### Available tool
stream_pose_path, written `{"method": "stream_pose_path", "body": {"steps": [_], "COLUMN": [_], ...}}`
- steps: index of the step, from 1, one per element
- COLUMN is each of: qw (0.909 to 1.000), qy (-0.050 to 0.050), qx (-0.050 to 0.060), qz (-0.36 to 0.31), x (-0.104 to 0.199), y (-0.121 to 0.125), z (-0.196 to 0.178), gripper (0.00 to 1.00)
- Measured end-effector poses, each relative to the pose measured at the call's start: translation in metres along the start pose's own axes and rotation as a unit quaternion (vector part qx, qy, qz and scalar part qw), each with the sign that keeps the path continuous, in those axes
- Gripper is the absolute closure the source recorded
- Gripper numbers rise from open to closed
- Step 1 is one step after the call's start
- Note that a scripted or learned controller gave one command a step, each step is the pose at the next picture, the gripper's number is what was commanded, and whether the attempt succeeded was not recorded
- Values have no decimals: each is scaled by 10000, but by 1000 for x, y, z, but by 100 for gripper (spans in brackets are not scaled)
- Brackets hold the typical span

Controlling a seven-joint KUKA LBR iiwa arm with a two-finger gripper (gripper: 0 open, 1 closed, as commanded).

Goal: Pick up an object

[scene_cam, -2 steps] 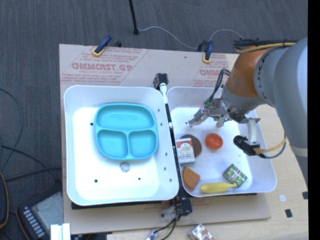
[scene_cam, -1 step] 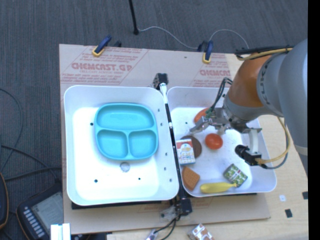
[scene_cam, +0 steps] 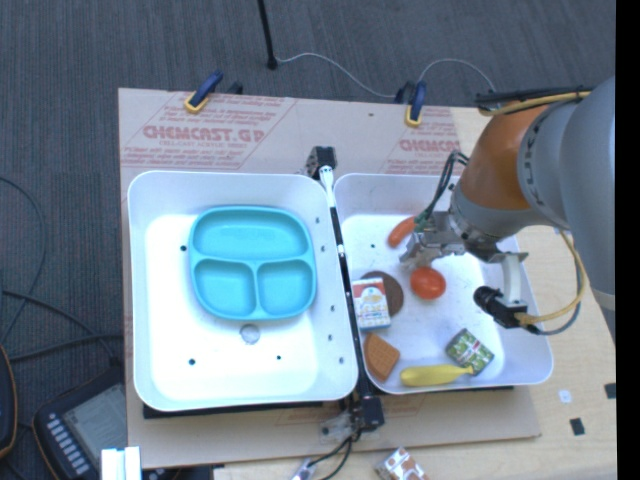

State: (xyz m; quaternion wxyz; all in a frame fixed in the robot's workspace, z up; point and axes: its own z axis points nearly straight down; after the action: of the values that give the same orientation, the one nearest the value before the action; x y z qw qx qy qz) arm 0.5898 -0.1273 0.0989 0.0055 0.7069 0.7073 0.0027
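In the right bin (scene_cam: 520, 368) lie a red tomato (scene_cam: 428, 284), an orange-red sausage-shaped piece (scene_cam: 401, 231), a brown round disc (scene_cam: 385, 290), a small red and white carton (scene_cam: 371, 303), a tan cookie-like piece (scene_cam: 380, 356), a yellow banana (scene_cam: 436, 375) and a green packet (scene_cam: 469, 351). My gripper (scene_cam: 424, 252) hangs low over the bin between the orange-red piece and the tomato, just above the tomato. Nothing shows between its fingers.
The left bin (scene_cam: 165, 368) holds a light blue divided plate (scene_cam: 252, 262). A black bar (scene_cam: 333, 230) runs along the divide between the bins. Blue and yellow clamps (scene_cam: 204, 90) sit at the board's far edge. The arm comes in from the right over the right bin.
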Motion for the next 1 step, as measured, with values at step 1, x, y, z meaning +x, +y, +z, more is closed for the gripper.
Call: {"method": "stream_pose_path", "body": {"steps": [1], "qw": [10000], "qy": [0], "qx": [1], "qz": [-1], "x": [0], "y": [0], "z": [0], "gripper": [0]}}
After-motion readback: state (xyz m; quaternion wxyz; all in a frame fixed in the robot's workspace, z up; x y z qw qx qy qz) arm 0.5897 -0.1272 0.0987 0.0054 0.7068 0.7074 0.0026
